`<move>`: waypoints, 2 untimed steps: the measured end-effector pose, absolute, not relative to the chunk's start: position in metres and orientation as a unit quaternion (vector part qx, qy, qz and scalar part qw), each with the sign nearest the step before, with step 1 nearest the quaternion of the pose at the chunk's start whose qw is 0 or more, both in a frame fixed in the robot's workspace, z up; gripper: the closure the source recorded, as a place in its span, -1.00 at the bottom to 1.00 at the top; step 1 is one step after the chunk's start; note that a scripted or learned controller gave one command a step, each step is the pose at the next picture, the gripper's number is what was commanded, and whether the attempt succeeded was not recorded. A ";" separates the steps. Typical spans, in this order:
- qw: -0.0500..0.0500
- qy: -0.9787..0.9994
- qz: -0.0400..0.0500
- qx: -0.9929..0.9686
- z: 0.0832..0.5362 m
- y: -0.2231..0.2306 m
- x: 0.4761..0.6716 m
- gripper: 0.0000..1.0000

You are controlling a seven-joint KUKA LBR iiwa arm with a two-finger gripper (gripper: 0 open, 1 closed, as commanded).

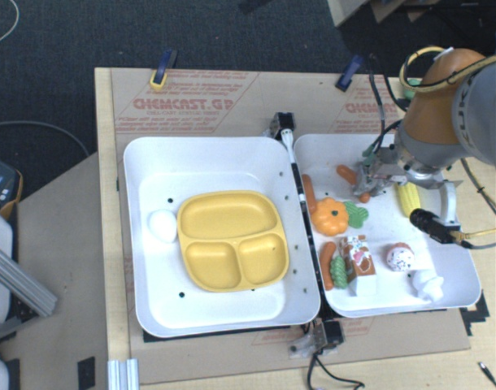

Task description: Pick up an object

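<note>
In the camera view, the hand (376, 177) sits low in the upper part of the right bin (463, 287), right of the frame's centre, reaching in from the right edge. It is small and partly lost against the wrist hardware above it, so I cannot tell whether it is open or closed, nor whether anything sits in it.

The pickable toys lie crowded in that same bin. An orange pumpkin (330, 216) rests near the bin's left wall with a green piece (357, 214) touching its right side. A small orange carrot-like piece (346, 172) lies just left of the hand, and a long orange piece (310, 193) runs along the divider. Lower down are a boxy brown and white item (360, 256), a red and white ball (400, 257) and a white shape (428, 283). A yellow corn cob (410, 199) lies beneath the wrist.

The likely trouble is crowding: with several toys touching or just beside one another, a descent could land between them, nudge one aside, or pinch only an edge that slips free on the lift. Round items such as the pumpkin may roll.

The corn is partly covered by the arm (443, 104). The left bin (142, 242) holds a yellow divided tray (230, 240) and a white egg-like thing (163, 225), well apart from the hand. The counter (110, 136) is cut off at the bottom.
</note>
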State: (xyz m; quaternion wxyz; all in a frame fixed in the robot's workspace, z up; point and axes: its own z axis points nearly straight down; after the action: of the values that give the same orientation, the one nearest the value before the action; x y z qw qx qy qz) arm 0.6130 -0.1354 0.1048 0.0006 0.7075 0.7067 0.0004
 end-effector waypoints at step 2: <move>0.002 0.708 0.001 0.706 0.199 -0.129 0.618 1.00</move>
State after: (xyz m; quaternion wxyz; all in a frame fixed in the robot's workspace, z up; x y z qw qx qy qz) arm 0.6182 -0.1293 0.1992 0.0023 0.7064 0.7078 0.0014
